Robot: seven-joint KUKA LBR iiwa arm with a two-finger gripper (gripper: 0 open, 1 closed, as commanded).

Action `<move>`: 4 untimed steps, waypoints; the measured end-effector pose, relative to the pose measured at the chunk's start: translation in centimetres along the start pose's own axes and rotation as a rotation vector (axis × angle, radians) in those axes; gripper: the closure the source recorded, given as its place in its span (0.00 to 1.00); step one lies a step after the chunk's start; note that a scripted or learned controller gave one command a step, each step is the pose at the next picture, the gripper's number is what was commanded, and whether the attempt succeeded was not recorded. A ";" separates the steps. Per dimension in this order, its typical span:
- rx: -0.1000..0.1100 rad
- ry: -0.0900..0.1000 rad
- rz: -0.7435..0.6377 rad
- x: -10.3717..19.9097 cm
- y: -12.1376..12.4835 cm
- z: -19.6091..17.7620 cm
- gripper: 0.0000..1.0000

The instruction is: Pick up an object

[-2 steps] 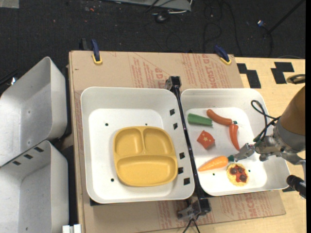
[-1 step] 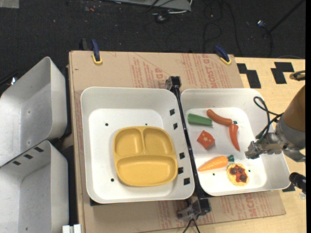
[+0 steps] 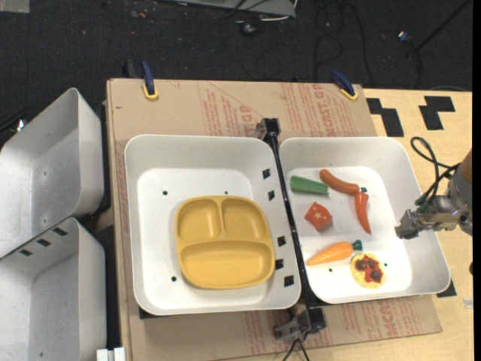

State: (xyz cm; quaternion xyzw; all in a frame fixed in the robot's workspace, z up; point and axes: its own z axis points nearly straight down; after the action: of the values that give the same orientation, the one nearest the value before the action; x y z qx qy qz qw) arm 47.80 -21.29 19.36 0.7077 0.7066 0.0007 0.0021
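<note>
A: What carries everything?

B: The bench point(image 3: 248, 111), a brown board. On it sit 2 white bins side by side, touching along a dark seam. The left bin point(image 3: 150, 164) lies well away from the end effector, across the seam. The right bin point(image 3: 391, 156) has its right rim just beside the end effector.

A: And the end effector itself?

B: The end effector point(image 3: 412, 224) sits at the right bin's right rim, about mid-height of that wall, with a black cable looping above it. I cannot tell how far it is open, and nothing is seen in its grip.

A: What fills the left bin?

B: A yellow divided tray point(image 3: 224, 241) with 3 compartments, far to the end effector's left, with bare white floor all around it.

A: The small things?

B: All are in the right bin, to the end effector's left. Nearest is a red chili point(image 3: 363, 210), upright, with open floor between it and the rim. Up and left of that lies a red sausage point(image 3: 340, 181), then a green block point(image 3: 309, 186) near the seam. A carrot point(image 3: 331, 253) lies below-left, tilted, and a red cube point(image 3: 318, 216) sits above it. A small pizza slice point(image 3: 367, 270) rests near the front rim, below-left of the end effector.
</note>
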 end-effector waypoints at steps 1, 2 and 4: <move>0.000 0.000 -0.004 0.0 0.1 -2.7 1.00; 0.001 0.003 -0.010 5.2 0.8 -3.9 1.00; 0.002 0.003 -0.010 16.1 2.7 -3.6 1.00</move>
State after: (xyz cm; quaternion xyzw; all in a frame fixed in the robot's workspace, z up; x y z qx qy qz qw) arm 50.54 -5.16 22.89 0.7040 0.7102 0.0010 0.0002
